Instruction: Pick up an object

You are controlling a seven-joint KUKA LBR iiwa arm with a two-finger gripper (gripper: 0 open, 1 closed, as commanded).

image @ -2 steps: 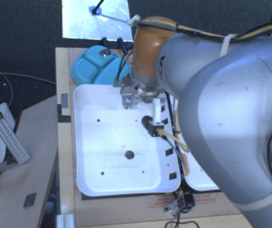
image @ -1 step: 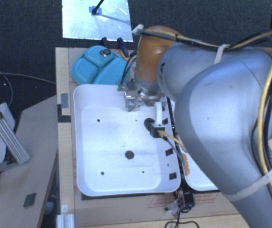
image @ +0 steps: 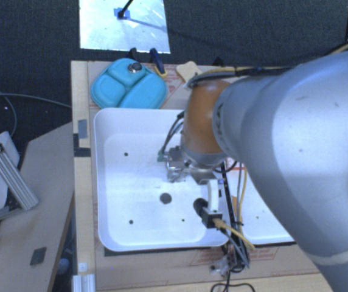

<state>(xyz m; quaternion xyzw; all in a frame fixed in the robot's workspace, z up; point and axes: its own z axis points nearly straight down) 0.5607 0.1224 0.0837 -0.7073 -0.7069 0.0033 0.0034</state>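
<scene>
A small dark round object (image: 165,198) lies on the floor of the left white bin (image: 116,181), near its middle. My gripper (image: 177,170) hangs low over this bin, just above and to the right of the dark object, apart from it. The grey arm with its orange band (image: 205,120) comes in from the right and covers the bin's right side. The metal wrist block hides the tip of the gripper.
A blue divided tray (image: 128,85) lies behind the left bin. The arm hides most of the right bin (image: 265,224). Cables (image: 232,236) dangle from the wrist over the front rim. A shiny sheet (image: 124,16) lies at the back, and an aluminium rail (image: 6,169) stands at the left.
</scene>
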